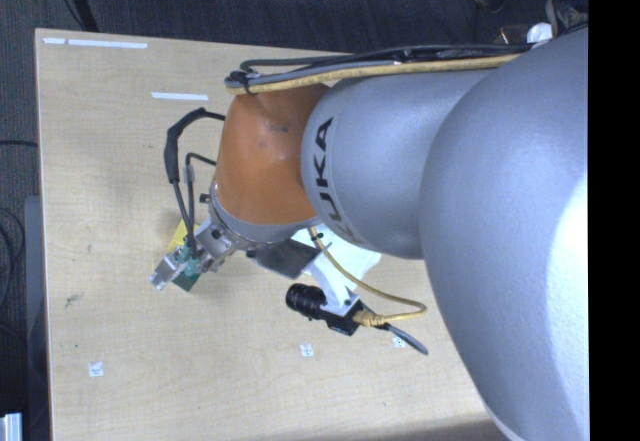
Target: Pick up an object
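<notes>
One grey arm [470, 179] comes in from the right and covers most of the scene, its orange band [262, 164] sitting just above the wrist. Below the band the wrist narrows to the pincer [183, 269], which points down and to the left over the pale wooden counter [100, 189]. The tip is small and cluttered, showing a green part and a bit of yellow just beside it; whether the pincer is apart or together cannot be told. Whether the yellow bit belongs to a separate object or to the tool is also unclear, so no object to pick up can be made out with certainty.

One black cable [180, 154] loops from the band down toward the wrist. One black plug [318, 307] hangs under the arm, with one yellow wire [390, 314] curling from it. Two strips of white tape [108, 45] lie on the counter near its far edge, and two small pale markers [97, 368] sit near its front edge, well apart.
</notes>
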`<state>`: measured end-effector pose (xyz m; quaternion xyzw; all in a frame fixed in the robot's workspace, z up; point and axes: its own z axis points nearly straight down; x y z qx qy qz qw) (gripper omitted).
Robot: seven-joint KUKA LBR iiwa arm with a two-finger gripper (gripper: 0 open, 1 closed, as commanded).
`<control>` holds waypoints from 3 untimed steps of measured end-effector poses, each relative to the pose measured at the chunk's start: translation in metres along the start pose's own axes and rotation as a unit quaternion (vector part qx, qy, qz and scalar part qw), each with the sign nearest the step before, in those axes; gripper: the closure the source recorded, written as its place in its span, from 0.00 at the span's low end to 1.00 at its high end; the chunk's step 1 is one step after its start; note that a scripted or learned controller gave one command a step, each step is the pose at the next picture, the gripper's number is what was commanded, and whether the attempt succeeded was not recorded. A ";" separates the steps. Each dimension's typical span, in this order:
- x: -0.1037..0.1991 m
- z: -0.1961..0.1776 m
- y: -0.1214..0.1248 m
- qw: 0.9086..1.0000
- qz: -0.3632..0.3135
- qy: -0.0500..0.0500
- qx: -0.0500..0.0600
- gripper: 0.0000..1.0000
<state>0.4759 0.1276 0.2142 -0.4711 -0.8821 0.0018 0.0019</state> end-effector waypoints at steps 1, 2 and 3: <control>0.000 -0.008 0.001 1.000 -0.002 0.001 0.002 1.00; -0.046 -0.045 0.046 0.967 0.256 0.000 -0.001 1.00; -0.068 -0.199 0.021 0.910 0.414 0.000 -0.001 1.00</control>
